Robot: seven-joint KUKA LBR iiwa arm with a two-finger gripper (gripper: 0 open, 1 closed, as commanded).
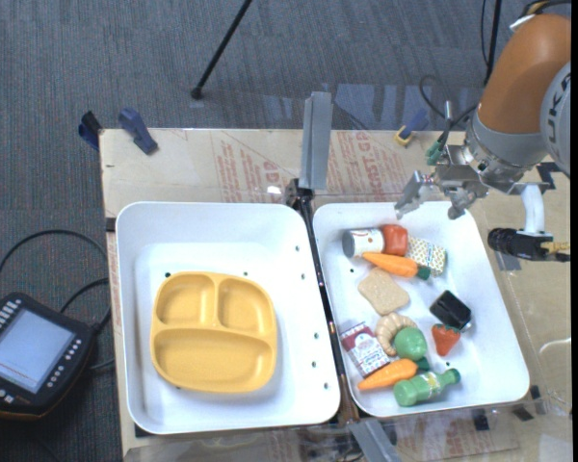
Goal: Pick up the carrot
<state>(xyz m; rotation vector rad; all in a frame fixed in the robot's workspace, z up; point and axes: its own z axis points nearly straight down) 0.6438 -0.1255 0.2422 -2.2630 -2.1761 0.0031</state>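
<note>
Two carrots lie in the right bin. One carrot rests near the back, pointing left, with a green stub at its right end. The other carrot lies near the front, beside a green bottle. My gripper hangs above the bin's back rim, open, with nothing between its fingers. It sits up and to the right of the back carrot, well apart from it.
The right bin also holds a small can, a red tomato, a cracker, a black block, a strawberry, a red packet and a green pepper. A yellow divided plate lies in the left bin.
</note>
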